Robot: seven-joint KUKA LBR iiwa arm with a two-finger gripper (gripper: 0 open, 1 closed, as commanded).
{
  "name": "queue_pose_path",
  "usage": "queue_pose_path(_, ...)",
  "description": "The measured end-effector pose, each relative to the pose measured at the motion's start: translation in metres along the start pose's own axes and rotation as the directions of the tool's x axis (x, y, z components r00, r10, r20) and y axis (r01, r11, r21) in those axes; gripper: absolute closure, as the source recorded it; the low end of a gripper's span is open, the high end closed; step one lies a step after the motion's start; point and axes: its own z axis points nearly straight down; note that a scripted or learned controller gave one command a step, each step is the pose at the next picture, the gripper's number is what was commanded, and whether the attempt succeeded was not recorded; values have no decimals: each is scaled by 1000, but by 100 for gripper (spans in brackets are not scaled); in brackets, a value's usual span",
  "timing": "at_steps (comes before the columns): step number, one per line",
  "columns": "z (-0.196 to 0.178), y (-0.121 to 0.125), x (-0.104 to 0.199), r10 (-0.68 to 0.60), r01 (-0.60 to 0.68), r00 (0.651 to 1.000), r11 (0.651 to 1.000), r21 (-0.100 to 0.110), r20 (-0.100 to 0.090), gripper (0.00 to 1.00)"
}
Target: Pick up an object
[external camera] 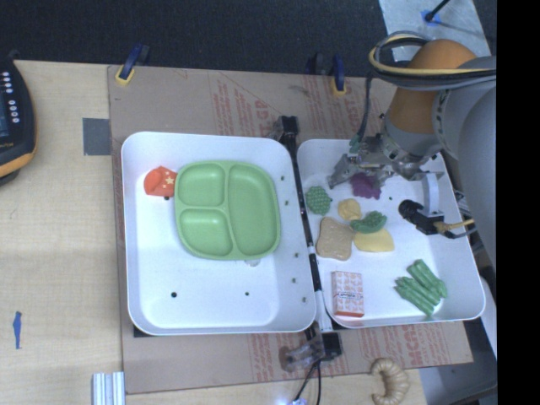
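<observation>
While low over the right bin, gripper just above purple piece, jaw state impossible to tell, green plate and red toy in left bin, beans near right corner

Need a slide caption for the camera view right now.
Gripper low over purple toy in right bin; green divided plate in left bin.

Arm lowered from right, wrist down.
</observation>
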Motion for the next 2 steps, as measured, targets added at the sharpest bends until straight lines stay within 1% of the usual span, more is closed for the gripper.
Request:
queue_pose_path(1, -14, 1, -3, 0, 0, 1000, 1000, -3, 2, 100)
queue_pose_path(2, -13, 1, -3, 0, 0, 1000, 1000, -2, 2, 0)
